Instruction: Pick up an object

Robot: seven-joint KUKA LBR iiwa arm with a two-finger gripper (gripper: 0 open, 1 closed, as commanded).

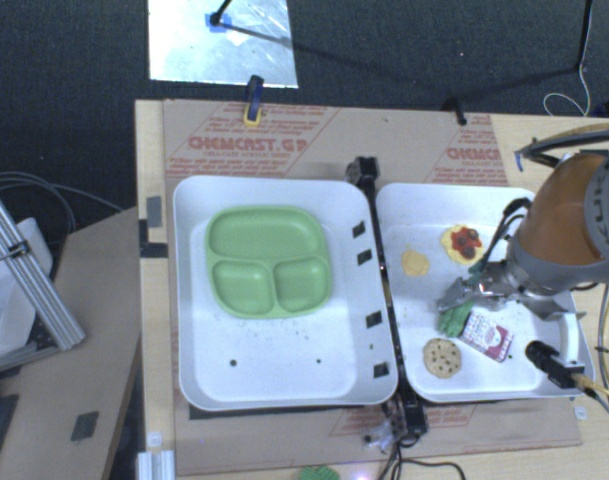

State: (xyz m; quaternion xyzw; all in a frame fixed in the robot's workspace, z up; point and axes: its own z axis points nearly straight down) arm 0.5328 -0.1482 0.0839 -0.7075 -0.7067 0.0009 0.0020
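Cardboard (314,133) underlies both bins. Nearest in the right bin (424,383) lies a cookie (442,358), then a pink packet (488,336) touching green food (452,318). Over these the gripper (462,293) hangs, grip state unclear. Beyond: chip (415,262), pizza (462,242). Left bin (194,368): green tray (269,260).

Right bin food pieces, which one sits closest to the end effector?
The green leafy piece, directly beneath the end effector. The brown cookie, yellow chip and red-topped round all lie farther off.

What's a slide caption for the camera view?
Gripper over green item in right white bin; green divided plate in left.
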